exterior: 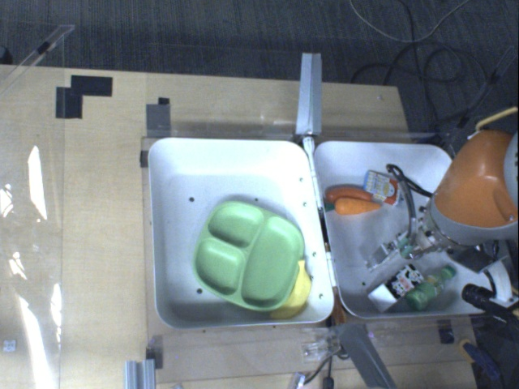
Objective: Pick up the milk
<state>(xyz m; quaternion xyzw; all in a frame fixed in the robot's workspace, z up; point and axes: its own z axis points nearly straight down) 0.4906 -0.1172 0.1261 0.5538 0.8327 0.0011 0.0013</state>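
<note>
The small black-and-white cow-patterned milk carton [397, 284] lies on its side at about five o'clock in the right white bin [353, 298], touching a green bottle-like item [427, 293], so by the look of it the pick is not yet done. The hand [403, 248] hangs just above the carton; whether it is open or closed I cannot tell. An orange carrot [355, 206] sits at eleven o'clock. The left white bin [174, 217] holds a green sectioned plastic tray [247, 255] over something yellow [298, 294].
</note>
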